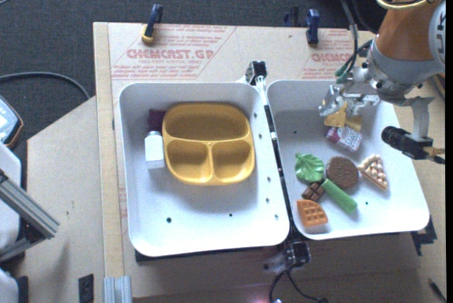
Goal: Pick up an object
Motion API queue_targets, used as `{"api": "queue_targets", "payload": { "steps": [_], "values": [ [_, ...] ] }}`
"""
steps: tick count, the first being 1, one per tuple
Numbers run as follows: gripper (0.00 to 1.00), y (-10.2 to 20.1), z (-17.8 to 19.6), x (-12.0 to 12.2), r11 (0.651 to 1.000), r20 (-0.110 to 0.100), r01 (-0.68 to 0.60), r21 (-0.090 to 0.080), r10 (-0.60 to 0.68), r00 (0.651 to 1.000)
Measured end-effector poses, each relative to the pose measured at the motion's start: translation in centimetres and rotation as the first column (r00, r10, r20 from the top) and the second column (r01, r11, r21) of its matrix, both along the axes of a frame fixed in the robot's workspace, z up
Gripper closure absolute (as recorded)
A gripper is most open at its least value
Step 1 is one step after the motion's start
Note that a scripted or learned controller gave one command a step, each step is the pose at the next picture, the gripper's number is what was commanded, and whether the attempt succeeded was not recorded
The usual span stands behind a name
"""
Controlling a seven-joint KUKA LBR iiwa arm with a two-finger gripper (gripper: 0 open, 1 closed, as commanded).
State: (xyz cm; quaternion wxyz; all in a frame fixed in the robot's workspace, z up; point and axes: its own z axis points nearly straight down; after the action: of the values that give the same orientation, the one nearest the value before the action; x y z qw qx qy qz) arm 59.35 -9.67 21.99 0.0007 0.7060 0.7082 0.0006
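My gripper [345, 105] hangs over the upper part of the right bin [417, 202]. Directly under it lies a yellow piece [337, 118], with a pink and white packet [347, 139] just below that. Whether the gripper touches the yellow piece cannot be told. Lower in the same bin lie a green leaf [309, 167], a brown round cookie [343, 172], a pizza slice [374, 172], a chocolate piece [313, 190], a green stick [340, 198] and a waffle [311, 214].
The left bin [134, 174] holds a yellow divided plate [207, 142], a small white bottle [154, 149] and a dark purple item [156, 116]. A ridge between the two bins runs down the middle. Blue clamps [312, 23] grip the board's far edge.
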Motion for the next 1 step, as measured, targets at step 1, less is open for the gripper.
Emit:
{"api": "queue_targets", "payload": {
  "steps": [1],
  "values": [
    [1.0,1.26,-0.14,-0.85,1.0,-0.004,0.002,0.001,-0.002,1.0]
  ]
}}
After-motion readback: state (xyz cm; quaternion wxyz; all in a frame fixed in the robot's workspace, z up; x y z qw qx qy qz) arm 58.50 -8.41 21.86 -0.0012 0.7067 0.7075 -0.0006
